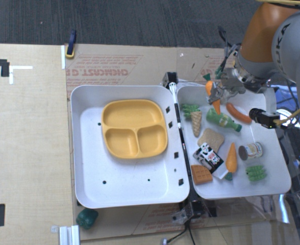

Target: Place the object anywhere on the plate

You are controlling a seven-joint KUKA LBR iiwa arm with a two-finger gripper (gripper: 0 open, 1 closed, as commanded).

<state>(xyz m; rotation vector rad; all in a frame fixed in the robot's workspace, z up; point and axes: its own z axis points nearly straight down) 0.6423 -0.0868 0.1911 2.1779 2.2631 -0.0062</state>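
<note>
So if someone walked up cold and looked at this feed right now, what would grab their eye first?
Most likely the yellow divided plate, sitting alone in the left bin, with nothing on it. Next, the cluttered right bin: toy foods such as a carrot, a green bottle and a waffle. Then the grey-and-orange arm at upper right, its gripper down at that bin's far end beside an orange piece.

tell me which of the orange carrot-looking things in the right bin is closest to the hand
The small carrot at the top of the right bin, directly beneath the hand. The other carrot lies lower in the bin, beside the can.
</note>
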